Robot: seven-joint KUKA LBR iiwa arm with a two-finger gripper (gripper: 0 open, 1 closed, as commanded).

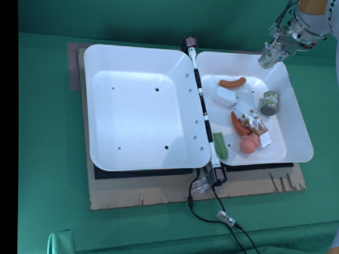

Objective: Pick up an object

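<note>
The grey arm with its orange band reaches in from the upper right corner of the camera view, wrist angled down and leftward, so that the gripper (266, 59) hangs over the far rim of the right bin (296, 136), near its far right corner. Nothing shows between the tips; how widely it is set cannot be told from this view.

The left bin (106, 62) shows bare white floor with a few small dark holes.

The right bin holds all the objects. A sausage (232, 82) lies near the far edge, with a white block (224, 96) just beside it toward the centre. A small green can (269, 103) stands near the right wall. Toward the near edge lie a carrot (238, 124), a printed carton (257, 127) beside it, and a pinkish round fruit (249, 144) touching the carton's near end. A green pod (220, 145) lies along the left wall.
</note>
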